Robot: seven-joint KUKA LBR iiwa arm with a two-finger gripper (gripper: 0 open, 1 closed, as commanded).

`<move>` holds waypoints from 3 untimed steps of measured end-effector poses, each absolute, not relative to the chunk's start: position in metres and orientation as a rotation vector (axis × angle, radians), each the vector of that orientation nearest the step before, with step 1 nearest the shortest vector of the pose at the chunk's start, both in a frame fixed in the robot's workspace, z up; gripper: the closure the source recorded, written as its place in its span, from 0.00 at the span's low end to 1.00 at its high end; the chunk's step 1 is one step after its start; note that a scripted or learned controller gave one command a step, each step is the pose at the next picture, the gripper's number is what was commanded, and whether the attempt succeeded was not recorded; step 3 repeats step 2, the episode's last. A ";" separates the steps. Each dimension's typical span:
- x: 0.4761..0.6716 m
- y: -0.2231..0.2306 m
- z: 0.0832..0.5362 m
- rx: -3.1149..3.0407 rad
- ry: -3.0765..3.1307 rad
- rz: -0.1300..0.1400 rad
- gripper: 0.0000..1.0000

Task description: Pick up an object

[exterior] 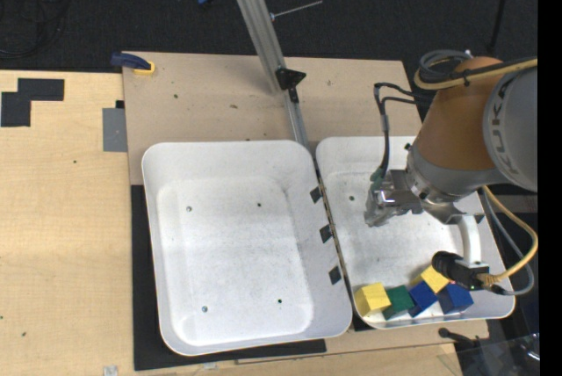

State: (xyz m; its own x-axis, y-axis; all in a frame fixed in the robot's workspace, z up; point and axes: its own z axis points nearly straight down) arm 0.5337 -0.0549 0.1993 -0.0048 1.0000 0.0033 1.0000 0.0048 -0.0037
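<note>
The tool (379, 209) hangs over the right bin (351, 163); yellow, green and blue blocks (413, 297) huddle in its near corner.

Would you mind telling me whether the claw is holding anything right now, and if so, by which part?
It cannot be told. The claw is over bare floor of the right bin, apart from the blocks in the bin's near corner, and nothing shows in it.

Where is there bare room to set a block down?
The left bin floor is bare from rim to rim. In the right bin, only the strip between the divider and the gripper is free; its near corner is crowded with blocks.
</note>
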 end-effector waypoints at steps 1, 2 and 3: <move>0.538 0.004 0.213 -2.212 -2.226 -0.001 1.00; 0.549 0.064 0.212 -2.213 -2.225 0.001 1.00; 0.549 0.064 0.212 -2.213 -2.225 0.001 1.00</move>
